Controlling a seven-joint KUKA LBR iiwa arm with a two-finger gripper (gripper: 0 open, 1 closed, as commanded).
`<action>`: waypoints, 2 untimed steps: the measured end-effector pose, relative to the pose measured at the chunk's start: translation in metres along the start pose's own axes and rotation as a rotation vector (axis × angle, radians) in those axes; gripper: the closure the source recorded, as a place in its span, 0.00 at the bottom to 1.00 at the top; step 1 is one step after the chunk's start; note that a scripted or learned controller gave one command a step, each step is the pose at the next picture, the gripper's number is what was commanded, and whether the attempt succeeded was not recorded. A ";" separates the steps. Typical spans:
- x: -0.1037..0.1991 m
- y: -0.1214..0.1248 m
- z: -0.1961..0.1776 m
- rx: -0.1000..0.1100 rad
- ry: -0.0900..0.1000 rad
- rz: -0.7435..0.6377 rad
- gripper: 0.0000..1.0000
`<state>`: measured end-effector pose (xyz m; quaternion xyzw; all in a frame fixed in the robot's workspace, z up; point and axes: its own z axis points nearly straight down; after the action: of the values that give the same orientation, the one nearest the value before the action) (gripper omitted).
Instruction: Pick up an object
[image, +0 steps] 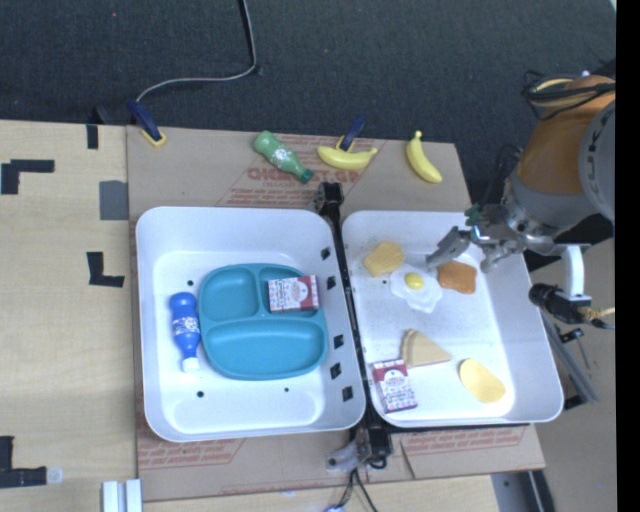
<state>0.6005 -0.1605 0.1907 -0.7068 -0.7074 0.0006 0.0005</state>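
Pincer (468, 251) was over the far right part of the right bin (530, 340), fingers spread open with nothing between them, sitting right at the orange-brown toast piece (458, 277). Looked like the approach/pre-grasp step: nothing lifted yet. Likely target was that toast piece, lying flat on the bin floor just right of the fried egg (415, 286); the yellow block (383, 258) sat further left, apart from the fingers. Also in that bin: cheese wedge (424, 349), red carton (394, 386) and yellow oval piece (482, 380), all nearer the front and well apart from the pincer. Left bin (160, 300) held the blue tray (262, 330) and blue bottle (183, 327). Next move, by my read: centre the fingers over the toast, go down to the floor, close, lift. Risk: flat piece, fingers may skid off or nudge the egg.
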 end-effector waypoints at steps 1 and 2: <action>0.054 0.060 0.100 0.000 0.001 -0.002 0.00; 0.062 0.068 0.105 -0.002 0.000 -0.001 0.00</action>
<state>0.6687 -0.0984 0.0853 -0.7065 -0.7077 -0.0001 -0.0004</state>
